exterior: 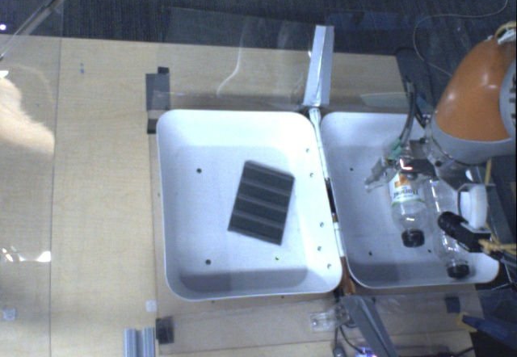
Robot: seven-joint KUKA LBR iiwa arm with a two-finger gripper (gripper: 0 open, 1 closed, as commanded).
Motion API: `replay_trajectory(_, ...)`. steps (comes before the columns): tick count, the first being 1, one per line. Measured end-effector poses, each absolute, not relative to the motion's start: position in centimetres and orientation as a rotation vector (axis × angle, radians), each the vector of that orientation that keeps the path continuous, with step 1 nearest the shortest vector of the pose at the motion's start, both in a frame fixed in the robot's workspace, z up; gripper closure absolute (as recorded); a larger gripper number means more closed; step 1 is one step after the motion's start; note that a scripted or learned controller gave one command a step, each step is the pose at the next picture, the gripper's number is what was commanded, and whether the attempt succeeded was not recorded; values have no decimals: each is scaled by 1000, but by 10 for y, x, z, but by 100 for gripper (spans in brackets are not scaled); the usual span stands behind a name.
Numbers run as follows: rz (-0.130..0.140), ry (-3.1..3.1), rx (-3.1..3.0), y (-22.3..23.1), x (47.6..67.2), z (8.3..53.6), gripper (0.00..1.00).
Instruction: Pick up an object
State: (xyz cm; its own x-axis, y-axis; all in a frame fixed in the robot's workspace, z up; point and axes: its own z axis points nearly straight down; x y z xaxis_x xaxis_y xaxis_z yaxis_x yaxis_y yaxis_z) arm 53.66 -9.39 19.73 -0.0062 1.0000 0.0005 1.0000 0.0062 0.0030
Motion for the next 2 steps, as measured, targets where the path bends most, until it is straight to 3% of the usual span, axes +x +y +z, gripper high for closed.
replay_trajectory(1,14,2055,2371,-168,587,142,0)
replay_trajectory(2,22,2117,2317,-159,603,88,0)
